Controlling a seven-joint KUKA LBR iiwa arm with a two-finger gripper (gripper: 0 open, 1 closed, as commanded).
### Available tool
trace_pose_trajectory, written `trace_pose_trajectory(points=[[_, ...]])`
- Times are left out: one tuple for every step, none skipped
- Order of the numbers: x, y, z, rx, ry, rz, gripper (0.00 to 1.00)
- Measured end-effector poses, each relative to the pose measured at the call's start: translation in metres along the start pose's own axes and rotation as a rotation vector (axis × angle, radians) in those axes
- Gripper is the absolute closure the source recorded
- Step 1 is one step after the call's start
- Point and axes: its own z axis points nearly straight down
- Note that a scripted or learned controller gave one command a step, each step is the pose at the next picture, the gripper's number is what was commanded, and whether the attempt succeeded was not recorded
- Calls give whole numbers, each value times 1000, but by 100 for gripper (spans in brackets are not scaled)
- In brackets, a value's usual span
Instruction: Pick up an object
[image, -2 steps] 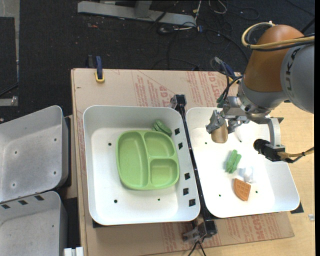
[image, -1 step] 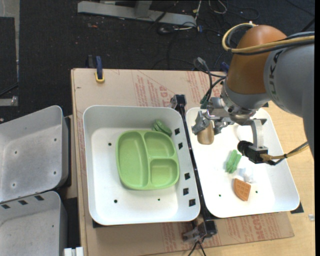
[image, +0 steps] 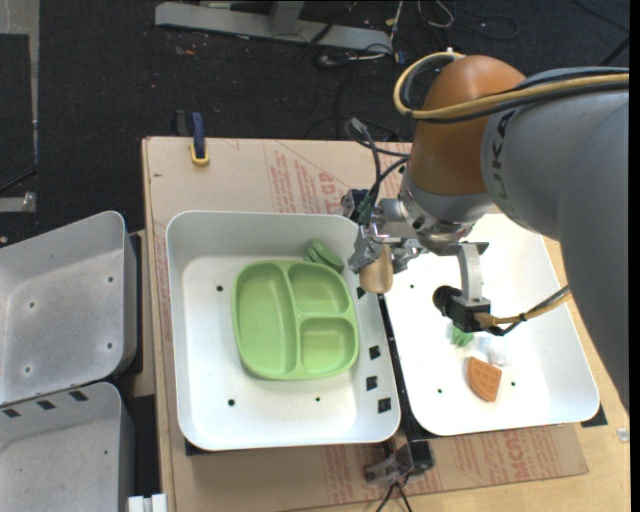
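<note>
My gripper (image: 378, 258) hangs over the wall between the two bins, near their far end. It is shut on a small tan rounded object (image: 376, 277), which sticks out below the fingertips and is lifted off the bin floor. A green divided plate (image: 295, 320) lies flat in the left bin (image: 200, 400). A small green piece (image: 323, 253) rests by the plate's far right corner, just left of the gripper. In the right bin (image: 540, 400) lie an orange wedge-shaped piece (image: 484, 380), a small green item (image: 461, 338) and a small white item (image: 492, 351).
The grey arm with its orange band (image: 470, 120) reaches in from the upper right over the right bin's far half. A cardboard sheet (image: 260, 170) lies under both bins. Two white lids or trays (image: 60, 290) sit off the bench at the left.
</note>
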Motion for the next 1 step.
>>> trace_pose_trajectory(points=[[59, -1, -12, -3, 1, -1, 100]])
